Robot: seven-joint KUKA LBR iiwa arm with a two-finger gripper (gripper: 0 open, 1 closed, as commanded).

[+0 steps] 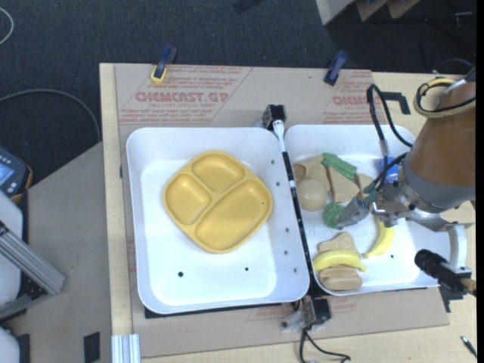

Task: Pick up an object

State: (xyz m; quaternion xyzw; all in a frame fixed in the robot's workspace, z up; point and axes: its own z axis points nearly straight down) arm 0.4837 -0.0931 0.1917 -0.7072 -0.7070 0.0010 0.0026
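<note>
My hand (pixel 354 214) hangs low in the right bin (pixel 393 278), whether it is parted or closed I cannot tell, with the green broccoli piece (pixel 334 215) just to its left and the banana (pixel 383 240) lying lengthwise just below-right.

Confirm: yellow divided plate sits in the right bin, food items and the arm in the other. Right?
Not quite. The camera view shows the yellow divided plate in the left bin; the food items and the arm are in the right bin.
</note>
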